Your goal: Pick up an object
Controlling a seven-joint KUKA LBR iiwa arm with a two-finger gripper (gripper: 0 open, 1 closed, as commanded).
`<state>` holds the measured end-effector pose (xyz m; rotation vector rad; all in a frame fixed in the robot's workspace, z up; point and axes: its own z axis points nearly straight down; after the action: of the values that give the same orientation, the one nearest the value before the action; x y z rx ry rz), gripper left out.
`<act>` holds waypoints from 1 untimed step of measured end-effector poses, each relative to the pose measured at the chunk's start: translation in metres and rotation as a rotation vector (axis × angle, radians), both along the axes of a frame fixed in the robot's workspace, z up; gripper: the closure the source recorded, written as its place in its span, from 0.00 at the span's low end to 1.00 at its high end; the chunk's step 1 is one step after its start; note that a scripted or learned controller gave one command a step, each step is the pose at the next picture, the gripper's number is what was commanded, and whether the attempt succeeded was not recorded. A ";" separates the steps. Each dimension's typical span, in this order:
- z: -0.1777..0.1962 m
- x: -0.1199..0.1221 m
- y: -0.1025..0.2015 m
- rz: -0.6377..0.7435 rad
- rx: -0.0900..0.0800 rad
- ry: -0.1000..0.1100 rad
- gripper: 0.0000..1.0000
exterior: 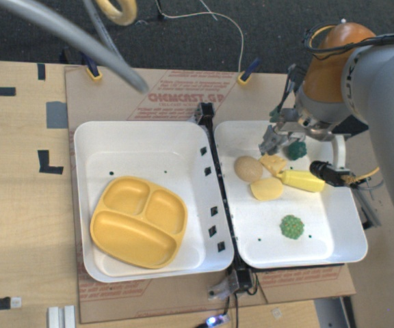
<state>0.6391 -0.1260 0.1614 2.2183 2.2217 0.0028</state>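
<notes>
My gripper hangs over the back part of the right bin, reaching in from the right. Just in front of it lies a small yellow wedge. A teal piece sits right beside the gripper on its right. A tan egg-shaped object rests to the front left. A pale yellow disc and a long yellow piece lie a little nearer the front. A green broccoli floret sits alone toward the bin's front. Nothing is seen held.
The left bin holds a yellow divided plate. A black divider runs between the two bins. The arm's grey and orange body looms over the right bin's back right corner.
</notes>
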 end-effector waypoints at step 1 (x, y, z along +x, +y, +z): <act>0.063 0.006 0.000 0.001 -0.001 -0.003 1.00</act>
<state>0.6449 -0.1261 0.2246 2.2156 2.2204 0.0057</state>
